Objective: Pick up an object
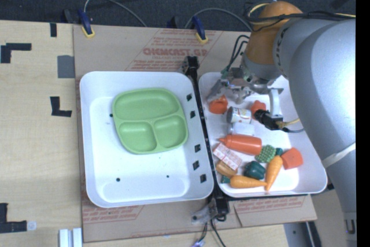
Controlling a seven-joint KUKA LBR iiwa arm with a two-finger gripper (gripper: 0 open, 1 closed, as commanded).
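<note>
My gripper (244, 98) hangs low over the back of the right bin (312, 179), under the orange band of the arm. It is open, its fingers (215, 89) spread apart and holding nothing. A small orange-red toy (218, 105) lies just by the left finger, and another (258, 107) by the right one. A small grey-white cylinder (238, 115) sits just in front of the gripper. Nearer the front lie a long red-orange piece (240, 143), a pink-and-white packet (225, 154), a green piece (266, 153), a carrot (273, 172) and a red block (292, 158).
The left bin (95, 124) holds a light green divided plate (149, 120). A black divider (199, 118) runs between the bins. The arm's bulky grey body (324, 78) covers the right bin's right side. Cables trail across the cardboard at the back.
</note>
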